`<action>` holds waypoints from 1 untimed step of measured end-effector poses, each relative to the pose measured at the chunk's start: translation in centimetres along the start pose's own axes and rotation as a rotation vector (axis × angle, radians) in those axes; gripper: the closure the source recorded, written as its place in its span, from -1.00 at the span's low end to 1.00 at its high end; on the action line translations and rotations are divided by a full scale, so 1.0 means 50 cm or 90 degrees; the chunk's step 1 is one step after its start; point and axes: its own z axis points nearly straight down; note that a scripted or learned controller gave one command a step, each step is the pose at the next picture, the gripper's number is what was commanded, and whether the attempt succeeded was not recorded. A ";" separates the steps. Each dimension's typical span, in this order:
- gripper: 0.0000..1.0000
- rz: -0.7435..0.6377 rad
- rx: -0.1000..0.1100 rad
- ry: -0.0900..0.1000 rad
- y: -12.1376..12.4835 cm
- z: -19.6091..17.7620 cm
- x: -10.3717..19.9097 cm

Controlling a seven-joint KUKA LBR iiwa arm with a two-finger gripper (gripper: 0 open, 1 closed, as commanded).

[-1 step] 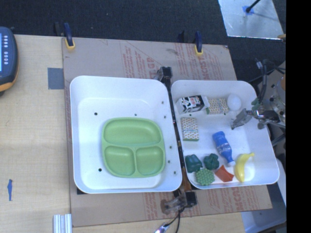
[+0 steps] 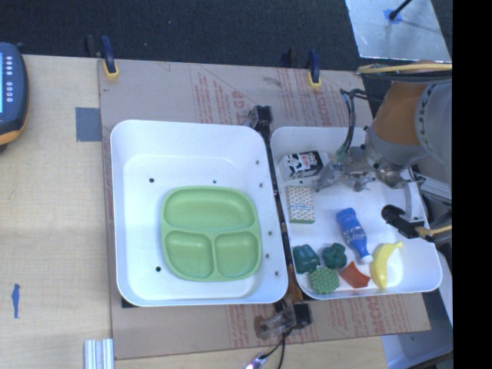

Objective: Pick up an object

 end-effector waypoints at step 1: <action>-1.00 0.005 0.007 0.002 -0.158 -0.008 -0.015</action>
